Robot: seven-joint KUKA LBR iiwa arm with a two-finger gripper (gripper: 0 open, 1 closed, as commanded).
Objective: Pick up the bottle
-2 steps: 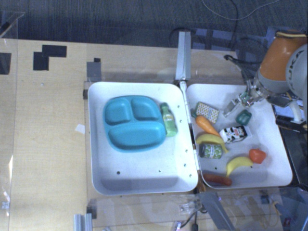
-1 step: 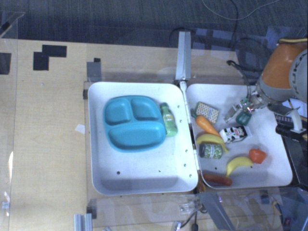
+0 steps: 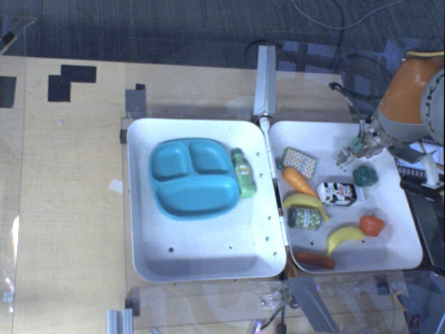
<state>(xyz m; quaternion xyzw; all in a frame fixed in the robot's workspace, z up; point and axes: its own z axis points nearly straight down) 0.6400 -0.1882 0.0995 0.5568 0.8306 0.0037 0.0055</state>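
Your bottle [image 3: 243, 173] — pale green, with a lighter cap end pointing up the view — lies in the left bin [image 3: 146, 256], pressed against the right edge of the blue divided tray [image 3: 193, 178] and close to the bin's right wall.

The gripper [image 3: 358, 148] hangs over the upper right part of the right bin [image 3: 410, 245], well apart from the bottle, with the orange band [image 3: 412, 92] of the arm above it at the view's right edge. Whether its fingers stand wide or narrow you cannot tell from this angle; nothing shows between them.

Just below the gripper sits a dark green rounded item [image 3: 365, 176]. Across the right bin you can also pick out a patterned packet [image 3: 300, 161], a carrot [image 3: 300, 180], a small black-and-white carton [image 3: 337, 193], two bananas — one [image 3: 303, 200] beside a dark green can [image 3: 304, 218], one [image 3: 345, 236] lower down — a red-orange fruit [image 3: 372, 225] and a dark red sausage-shaped piece [image 3: 314, 259] along the front wall.
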